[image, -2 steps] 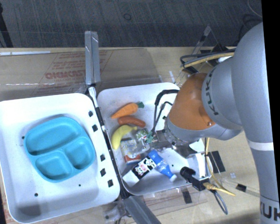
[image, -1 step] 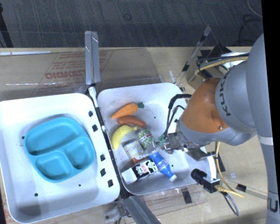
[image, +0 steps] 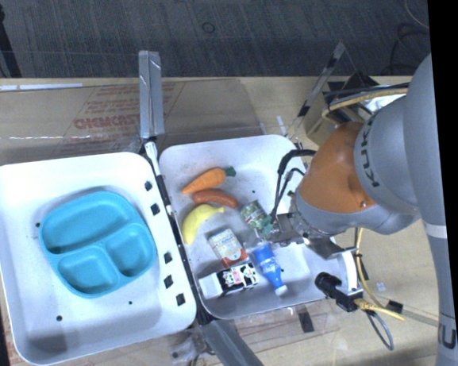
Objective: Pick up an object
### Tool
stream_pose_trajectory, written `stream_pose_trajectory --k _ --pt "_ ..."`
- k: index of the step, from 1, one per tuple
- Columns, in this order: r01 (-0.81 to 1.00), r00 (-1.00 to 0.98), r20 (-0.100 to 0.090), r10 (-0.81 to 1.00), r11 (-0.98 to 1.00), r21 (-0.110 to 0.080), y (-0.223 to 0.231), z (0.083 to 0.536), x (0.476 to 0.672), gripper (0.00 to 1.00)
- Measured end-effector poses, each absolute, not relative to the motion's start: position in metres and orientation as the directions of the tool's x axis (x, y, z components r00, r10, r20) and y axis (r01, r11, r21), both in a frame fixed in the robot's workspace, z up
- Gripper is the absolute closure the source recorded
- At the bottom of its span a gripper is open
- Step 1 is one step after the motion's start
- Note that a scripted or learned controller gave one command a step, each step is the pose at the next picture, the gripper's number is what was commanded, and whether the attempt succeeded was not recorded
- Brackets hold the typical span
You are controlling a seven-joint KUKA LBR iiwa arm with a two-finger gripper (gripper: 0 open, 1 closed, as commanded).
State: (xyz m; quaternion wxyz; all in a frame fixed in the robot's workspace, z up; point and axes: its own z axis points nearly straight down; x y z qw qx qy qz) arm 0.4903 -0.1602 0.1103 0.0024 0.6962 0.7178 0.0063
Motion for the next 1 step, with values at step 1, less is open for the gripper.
stream_pose_trajectory --k 1 --pt "0.999 0.048 0.002 0.999 -0.048 -0.002 -0.1052 0.2136 0.5434 1.00"
